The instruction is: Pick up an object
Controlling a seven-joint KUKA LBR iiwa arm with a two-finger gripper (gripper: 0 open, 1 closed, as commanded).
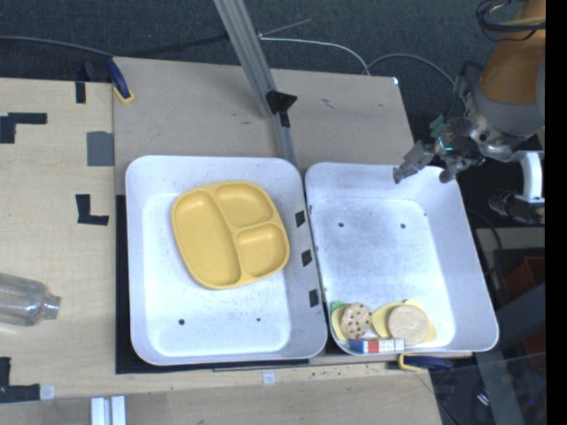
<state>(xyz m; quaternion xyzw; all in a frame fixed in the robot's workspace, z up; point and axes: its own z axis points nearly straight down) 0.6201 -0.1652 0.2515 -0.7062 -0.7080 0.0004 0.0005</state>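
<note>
Camera view: my gripper [426, 163], fingers spread and holding nothing, hangs over the right bin's [390, 228] far edge; snacks [383, 322] lie at its near edge.

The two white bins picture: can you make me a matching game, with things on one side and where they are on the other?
Things:
1. yellow divided plate
2. cookie
3. clear bottle
4. gripper

Places:
A. on the wooden bench, left of both bins
B. over the far right corner of the right bin
C. in the left bin
D. at the near edge of the right bin

Pairs: 1-C, 2-D, 3-A, 4-B
</note>
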